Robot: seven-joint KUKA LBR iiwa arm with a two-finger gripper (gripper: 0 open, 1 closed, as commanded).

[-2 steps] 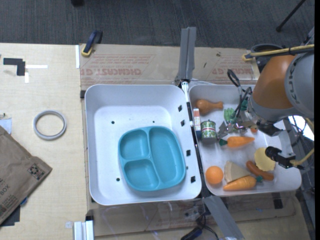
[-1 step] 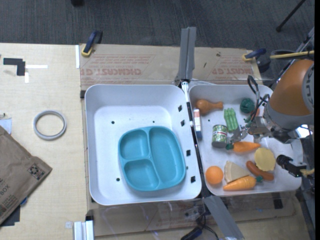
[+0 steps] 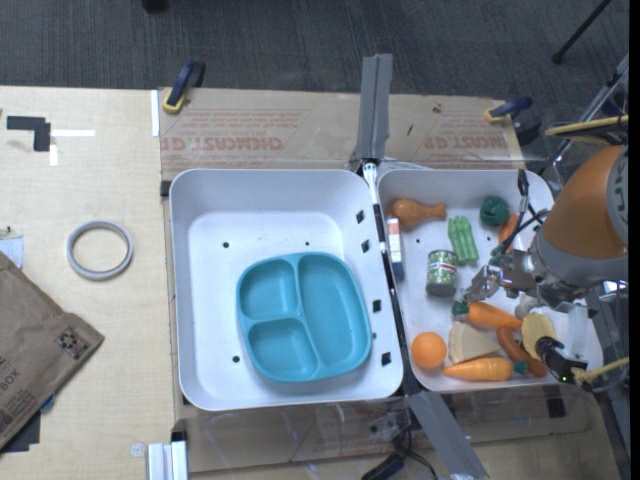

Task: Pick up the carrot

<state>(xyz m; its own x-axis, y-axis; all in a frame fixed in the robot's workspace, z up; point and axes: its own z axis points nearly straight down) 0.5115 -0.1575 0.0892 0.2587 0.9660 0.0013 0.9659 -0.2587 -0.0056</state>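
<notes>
Two carrots lie in the right bin [image 3: 400, 298]. One carrot [image 3: 494, 316] with a green top pointing left sits mid-right in the bin. The other carrot [image 3: 480, 370] lies along the front wall. My gripper [image 3: 487, 282] hangs low over the right side of this bin, just above and slightly left of the upper carrot, close to its green end. The arm's wrist and orange band cover the bin's right edge. Nothing is visibly held.
Around the gripper are a green can [image 3: 441, 271], green beans [image 3: 462, 238], a drumstick [image 3: 415, 210], a dark green vegetable [image 3: 494, 210], an orange [image 3: 429, 350], a pale slice [image 3: 466, 342] and a sausage [image 3: 514, 347]. The left bin [image 3: 200, 268] holds a blue divided plate [image 3: 303, 315].
</notes>
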